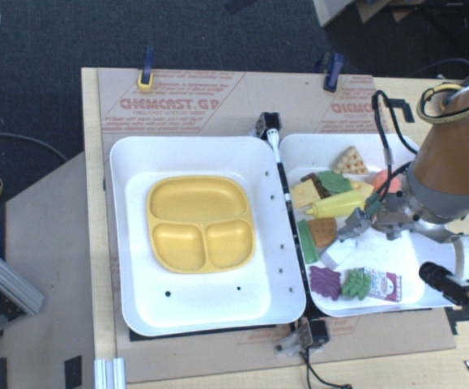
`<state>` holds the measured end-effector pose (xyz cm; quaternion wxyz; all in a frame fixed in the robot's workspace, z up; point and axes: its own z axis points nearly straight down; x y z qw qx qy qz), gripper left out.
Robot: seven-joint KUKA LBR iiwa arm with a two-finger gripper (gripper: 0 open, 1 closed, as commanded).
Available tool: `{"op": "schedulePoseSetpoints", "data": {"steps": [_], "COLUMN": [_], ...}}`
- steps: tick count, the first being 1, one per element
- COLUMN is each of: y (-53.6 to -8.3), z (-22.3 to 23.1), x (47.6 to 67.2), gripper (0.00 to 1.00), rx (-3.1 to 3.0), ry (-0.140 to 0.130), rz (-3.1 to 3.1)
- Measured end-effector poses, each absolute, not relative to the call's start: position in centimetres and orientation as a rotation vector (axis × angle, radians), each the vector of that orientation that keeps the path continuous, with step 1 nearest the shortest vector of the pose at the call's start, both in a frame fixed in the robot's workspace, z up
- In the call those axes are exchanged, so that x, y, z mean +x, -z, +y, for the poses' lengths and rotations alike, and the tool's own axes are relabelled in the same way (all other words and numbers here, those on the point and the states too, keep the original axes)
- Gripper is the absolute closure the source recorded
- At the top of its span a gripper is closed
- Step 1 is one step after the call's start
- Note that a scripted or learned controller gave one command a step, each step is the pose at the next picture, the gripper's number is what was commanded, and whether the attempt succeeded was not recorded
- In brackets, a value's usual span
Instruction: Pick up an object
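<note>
The right bin (428, 298) holds several toy foods. Among them are a yellow corn-like piece (335, 207), a cheese wedge (304, 193), a dark green piece (332, 182), a checked cracker slice (350, 161) and an orange piece (385, 182). A brown slice (323, 232) and a green strip (307, 241) lie nearer the front. Purple grapes (325, 280), a green broccoli (356, 283) and a pink-and-white carton (385, 286) sit along the front wall. My gripper (362, 220) hangs low over the bin's middle, just right of the yellow piece and the brown slice. Nothing shows in its grasp.
The left bin (129, 217) holds a yellow three-compartment plate (200, 221). The arm's grey and orange body (453, 168) covers the right bin's right side. A black cable (382, 132) loops above the toys. Blue clamps (332, 71) stand at the board's back edge.
</note>
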<state>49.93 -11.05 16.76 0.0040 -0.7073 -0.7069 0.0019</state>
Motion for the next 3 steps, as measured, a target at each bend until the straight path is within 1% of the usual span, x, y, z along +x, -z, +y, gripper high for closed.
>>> {"op": "schedulePoseSetpoints", "data": {"steps": [1, 2, 3], "y": [-11.7, -8.3, -9.5], "z": [-10.8, -10.7, -10.8], "x": [50.9, 50.8, 50.9], "gripper": [0.0, 0.0, 1.0], "rx": [-2.218, -2.219, -2.224], "ry": [-0.004, -0.002, 0.001], "rz": [-2.217, -2.217, -2.219]}}
